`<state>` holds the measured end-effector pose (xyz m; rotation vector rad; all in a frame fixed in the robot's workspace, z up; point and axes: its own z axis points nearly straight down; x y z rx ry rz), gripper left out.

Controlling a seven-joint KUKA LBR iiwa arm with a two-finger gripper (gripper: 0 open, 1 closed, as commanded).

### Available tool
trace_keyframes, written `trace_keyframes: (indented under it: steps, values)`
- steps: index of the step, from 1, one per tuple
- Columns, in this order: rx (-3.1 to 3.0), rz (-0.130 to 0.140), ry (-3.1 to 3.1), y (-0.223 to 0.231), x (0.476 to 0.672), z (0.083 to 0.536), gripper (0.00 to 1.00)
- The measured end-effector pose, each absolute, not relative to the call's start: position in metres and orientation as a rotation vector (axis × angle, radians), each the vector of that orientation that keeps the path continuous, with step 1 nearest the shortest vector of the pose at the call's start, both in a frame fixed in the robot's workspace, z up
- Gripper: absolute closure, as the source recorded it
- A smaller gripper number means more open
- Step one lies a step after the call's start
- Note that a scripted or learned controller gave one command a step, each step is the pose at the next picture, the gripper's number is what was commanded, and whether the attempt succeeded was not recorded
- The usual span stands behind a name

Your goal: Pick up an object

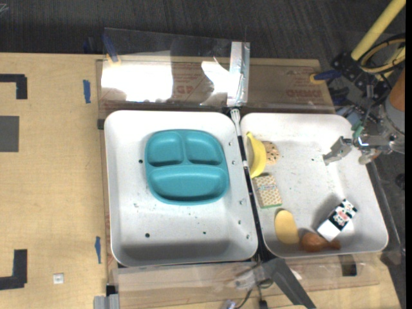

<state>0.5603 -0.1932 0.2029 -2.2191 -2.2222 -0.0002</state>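
Note:
My gripper (351,154) hangs over the upper right part of the right bin (302,134), open, with nothing between its fingers. Along that bin's left wall lie a yellow banana (256,156), a speckled cookie (272,153) and a checkered cracker (267,190). Near the front are a yellow oval piece (286,226), a brown rounded piece (313,241) and a small black-and-white box (338,219). The box lies roughly a hand's width below the gripper.
The left bin (122,172) holds a teal divided plate (186,166). A clear plastic sheet (174,73) stands behind the bins. Cables and a yellow tube (380,24) sit at the upper right, beside the arm's wrist (393,118).

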Motion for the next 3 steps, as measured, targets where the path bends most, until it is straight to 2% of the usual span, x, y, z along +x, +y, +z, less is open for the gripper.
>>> trace_keyframes:
  steps: [1, 2, 3]
  values:
    - [-2.288, -0.004, -2.157, -0.123, 0.542, 0.094, 0.00]
    - [-2.124, -0.005, -2.321, -0.113, 0.628, 0.087, 0.00]
    - [-2.006, -0.003, -2.423, -0.101, 0.664, 0.086, 0.00]
